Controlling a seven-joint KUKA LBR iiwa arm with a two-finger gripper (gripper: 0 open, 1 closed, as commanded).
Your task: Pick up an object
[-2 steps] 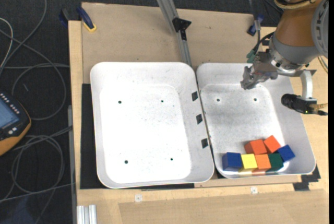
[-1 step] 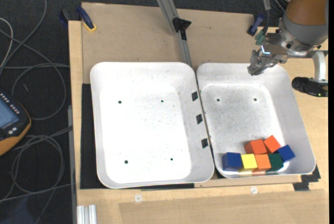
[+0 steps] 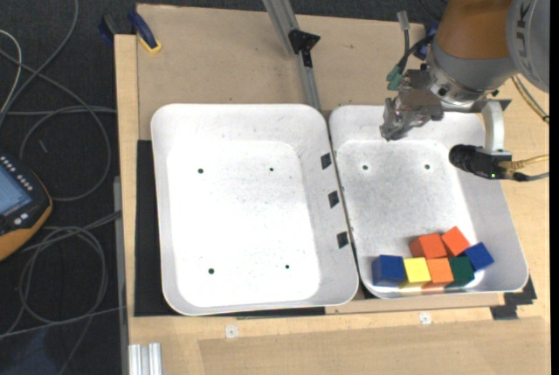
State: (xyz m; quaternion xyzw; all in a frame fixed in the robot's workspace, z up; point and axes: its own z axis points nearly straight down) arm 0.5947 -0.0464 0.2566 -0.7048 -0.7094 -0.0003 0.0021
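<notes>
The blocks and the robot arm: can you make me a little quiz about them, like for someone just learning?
1. True or false: the colored blocks lie in the left bin.
2. Which is nearer the gripper: the far edge of the right bin or its near edge?
3. Fill in: the blocks sit bunched in the near ______ corner of their bin.

Key:
1. False. They lie in the right bin.
2. The far edge. The gripper hangs over the bin's far end, well away from the blocks.
3. Right.
</notes>
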